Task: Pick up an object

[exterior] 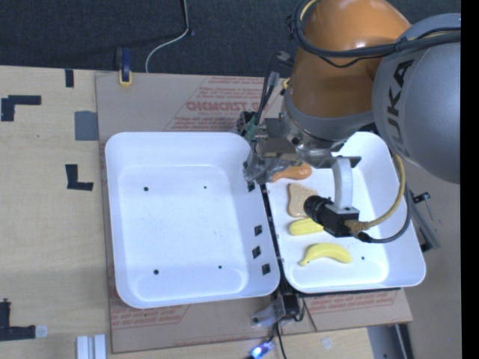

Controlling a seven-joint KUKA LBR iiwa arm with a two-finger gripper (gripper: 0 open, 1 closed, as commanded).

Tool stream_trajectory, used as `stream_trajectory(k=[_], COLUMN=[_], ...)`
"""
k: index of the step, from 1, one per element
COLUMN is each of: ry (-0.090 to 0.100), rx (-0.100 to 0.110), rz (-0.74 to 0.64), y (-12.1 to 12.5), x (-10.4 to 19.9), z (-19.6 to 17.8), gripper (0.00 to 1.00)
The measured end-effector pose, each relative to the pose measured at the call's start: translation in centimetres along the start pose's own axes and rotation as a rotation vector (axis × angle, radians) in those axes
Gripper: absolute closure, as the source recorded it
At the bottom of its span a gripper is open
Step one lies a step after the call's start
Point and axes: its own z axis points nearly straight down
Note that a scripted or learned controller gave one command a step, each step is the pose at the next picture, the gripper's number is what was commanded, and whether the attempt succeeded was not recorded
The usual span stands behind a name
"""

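four small food-shaped things are seen in the right bin (404,271), none in the left bin (179,223). the claw (263,163) is found low at the near-left part of the right bin, right at the divide between the two bins, under the orange band of the arm (348,43). an orange carrot-like piece (292,173) lies just beside the claw, on its right, with its long axis running roughly left to right along the bin floor; whether it is touched cannot be told. a tan bread-like slice (301,197) lies just below that, then a short yellow piece (305,226), and a yellow banana (326,254) toward the bin's near edge, its length running left to right. nothing is seen between the claw's parts, and how far apart they stand cannot be told, since they are masked by the wrist. the orange piece is judged the nearest candidate.
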Motion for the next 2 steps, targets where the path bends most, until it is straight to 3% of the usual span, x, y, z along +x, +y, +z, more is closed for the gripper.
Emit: stream_trajectory(k=[1, 2], ry=[0.001, -0.003], rx=[-0.001, 0.002], rz=[0.000, 0.005], y=[-2.82, -2.70], x=[4.34, 4.04], z=[-2.80, -3.61], gripper=[1.00, 1.00])
